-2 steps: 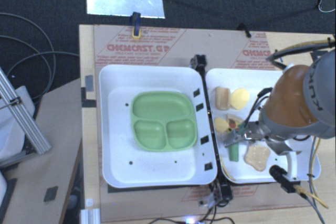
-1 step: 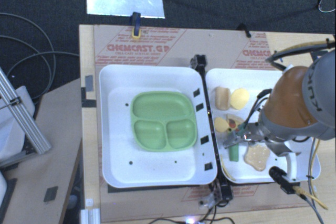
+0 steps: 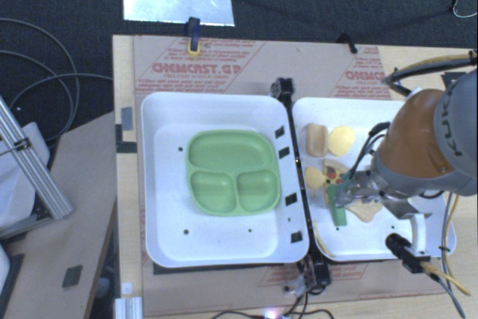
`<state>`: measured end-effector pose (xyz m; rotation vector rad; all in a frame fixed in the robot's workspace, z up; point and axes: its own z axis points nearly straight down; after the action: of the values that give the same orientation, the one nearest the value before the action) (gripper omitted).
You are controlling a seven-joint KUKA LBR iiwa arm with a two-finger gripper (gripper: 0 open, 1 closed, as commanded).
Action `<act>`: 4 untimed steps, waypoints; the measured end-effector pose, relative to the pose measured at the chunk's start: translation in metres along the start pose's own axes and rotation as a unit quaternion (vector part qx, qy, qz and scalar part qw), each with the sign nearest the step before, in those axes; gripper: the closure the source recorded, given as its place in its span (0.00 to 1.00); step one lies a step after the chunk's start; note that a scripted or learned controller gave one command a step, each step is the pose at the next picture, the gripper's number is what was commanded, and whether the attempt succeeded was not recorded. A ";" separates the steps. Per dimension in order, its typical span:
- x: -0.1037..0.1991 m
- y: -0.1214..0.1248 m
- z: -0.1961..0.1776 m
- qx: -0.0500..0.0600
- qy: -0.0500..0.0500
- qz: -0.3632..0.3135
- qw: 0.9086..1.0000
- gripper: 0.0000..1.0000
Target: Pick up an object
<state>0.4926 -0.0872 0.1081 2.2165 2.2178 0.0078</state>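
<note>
The right bin (image 3: pixel 373 107) holds several toy food pieces: a tan loaf-like piece (image 3: pixel 317 139), a yellow round piece (image 3: pixel 342 140), a smaller yellow piece (image 3: pixel 314 177) and a flat tan slice (image 3: pixel 367 211). A green stick-like piece (image 3: pixel 339 217) lies near the bin's left wall. My gripper (image 3: pixel 337 195) hangs low over the left part of this bin, right above the green piece and beside the small yellow one. A small reddish item (image 3: pixel 333 173) lies just behind the gripper. The gripper body hides what is directly under it.
The left bin (image 3: pixel 164 235) holds a green three-compartment tray (image 3: pixel 230 172). A black divider with clips (image 3: pixel 293 160) runs between the bins. The arm's orange band (image 3: pixel 414 138) covers the right bin's far right side. Cables lie at the bench's front right.
</note>
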 end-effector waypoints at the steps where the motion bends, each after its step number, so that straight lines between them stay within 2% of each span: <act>1: 0.000 0.028 0.010 0.002 0.000 -0.002 1.000 1.00; 3: 0.000 0.029 -0.011 0.001 0.001 -0.002 1.000 1.00; 4: 0.064 0.001 -0.080 0.001 0.002 -0.005 1.000 1.00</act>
<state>0.4926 -0.0231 0.1879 2.2091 2.2309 0.0093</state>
